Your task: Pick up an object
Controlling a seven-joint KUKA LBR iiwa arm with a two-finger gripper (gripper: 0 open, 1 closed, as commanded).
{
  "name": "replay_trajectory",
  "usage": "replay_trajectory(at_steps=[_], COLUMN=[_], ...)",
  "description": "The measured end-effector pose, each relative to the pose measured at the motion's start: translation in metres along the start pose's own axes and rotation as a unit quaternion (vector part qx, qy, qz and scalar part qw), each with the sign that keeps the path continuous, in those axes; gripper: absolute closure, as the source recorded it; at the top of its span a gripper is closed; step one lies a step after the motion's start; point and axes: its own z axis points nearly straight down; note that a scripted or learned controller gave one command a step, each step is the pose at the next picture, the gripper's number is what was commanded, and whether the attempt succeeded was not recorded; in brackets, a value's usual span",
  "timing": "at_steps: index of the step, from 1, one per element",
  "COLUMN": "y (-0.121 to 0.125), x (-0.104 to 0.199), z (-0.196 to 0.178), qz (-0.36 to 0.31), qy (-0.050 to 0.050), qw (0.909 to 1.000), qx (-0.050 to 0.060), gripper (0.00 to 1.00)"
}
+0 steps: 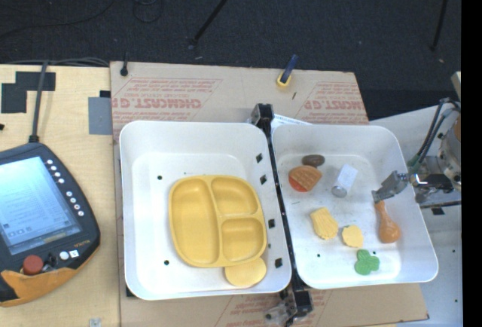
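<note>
A grey pendant [41,220] lay at the far left of the bench. The left bin [143,160] held a yellow divided tray [217,220] and a yellow disc [245,273]. The right bin [410,258] held an orange-red piece [304,178], a brown piece [313,161], a pale cylinder [345,179], two yellow pieces [324,224], a green piece [367,263] and an orange drumstick [387,224]. My gripper [393,186] hovered just above that drumstick, at the bin's right; I could not tell how far it was open or whether it held anything.
</note>
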Motion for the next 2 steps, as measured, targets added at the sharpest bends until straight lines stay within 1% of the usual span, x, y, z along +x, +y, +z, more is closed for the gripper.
replay_trajectory(at_steps=[1,2], y=[0.000,0.022], x=[-0.001,0.072], z=[-0.010,-0.081], qz=[0.000,-0.004], qy=[0.000,0.001], qw=[1.0000,1.0000], qx=[0.000,-0.003], gripper=[1.00,1.00])
